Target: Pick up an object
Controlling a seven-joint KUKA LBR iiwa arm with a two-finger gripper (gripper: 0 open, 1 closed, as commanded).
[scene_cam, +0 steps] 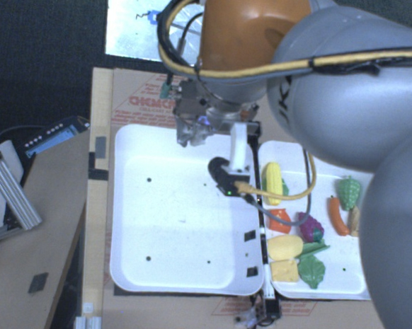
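Hovering over the far rim of the left-hand bin [134, 261], the gripper [192, 129] hides whether it is clenched or released. In the second bin [343, 267], just right of it, lie one corn cob [272, 181], one carrot [338, 216], one purple piece [311, 224] and two yellow pieces [285, 246] [285, 271].

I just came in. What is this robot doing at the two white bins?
The robot arm reaches over the bench, and its gripper hangs above the far side of the left bin. The toy foods, among them a yellow corn cob, an orange carrot and a purple piece, lie in the right bin. I cannot see it holding anything yet.
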